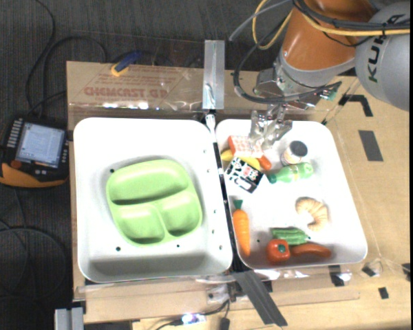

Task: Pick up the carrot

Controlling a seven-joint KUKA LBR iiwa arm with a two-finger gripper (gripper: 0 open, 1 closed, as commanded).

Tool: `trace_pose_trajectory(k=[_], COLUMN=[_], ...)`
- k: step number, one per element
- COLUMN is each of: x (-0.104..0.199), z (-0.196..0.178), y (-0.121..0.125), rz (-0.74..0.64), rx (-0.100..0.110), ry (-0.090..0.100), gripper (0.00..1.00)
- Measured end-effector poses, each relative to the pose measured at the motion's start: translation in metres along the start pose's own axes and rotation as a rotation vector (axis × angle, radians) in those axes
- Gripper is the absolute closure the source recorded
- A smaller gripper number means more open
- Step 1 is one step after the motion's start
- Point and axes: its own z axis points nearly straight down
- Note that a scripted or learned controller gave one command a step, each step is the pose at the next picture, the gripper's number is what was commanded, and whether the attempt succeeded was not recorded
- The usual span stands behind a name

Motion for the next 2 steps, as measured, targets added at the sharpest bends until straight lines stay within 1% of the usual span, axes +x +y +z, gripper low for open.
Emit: trace_pose_trajectory(k=[1, 2], x=[0.034, -0.005], z=[0.020, 0.030], y=[0.045, 0.038], rz=[-0.352, -0.569], rx=[-0.003, -0.002], ry=[0.000, -0.004], gripper=[1.00, 1.00])
